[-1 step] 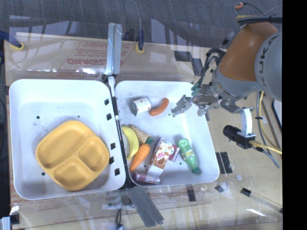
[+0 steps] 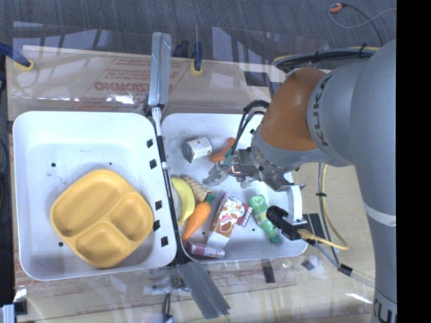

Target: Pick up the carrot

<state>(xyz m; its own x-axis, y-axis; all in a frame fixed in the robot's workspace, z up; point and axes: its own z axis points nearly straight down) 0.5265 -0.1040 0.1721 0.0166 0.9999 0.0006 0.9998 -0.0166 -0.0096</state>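
The carrot (image 2: 196, 219) lies at a slant in the right bin (image 2: 202, 121), near its lower left corner, touching a yellow fruit (image 2: 182, 197) on one side and a small printed carton (image 2: 229, 217) on the other. The gripper (image 2: 225, 169) hangs above it, over the bin's middle, beside a silver can (image 2: 197, 148). Its grip is too blurred to judge.

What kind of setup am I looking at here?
Probably a lab pick-and-place bench, not a kitchen: two white bins side by side, toy food such as a carrot, and a yellow divided tray, worked by a robot arm.
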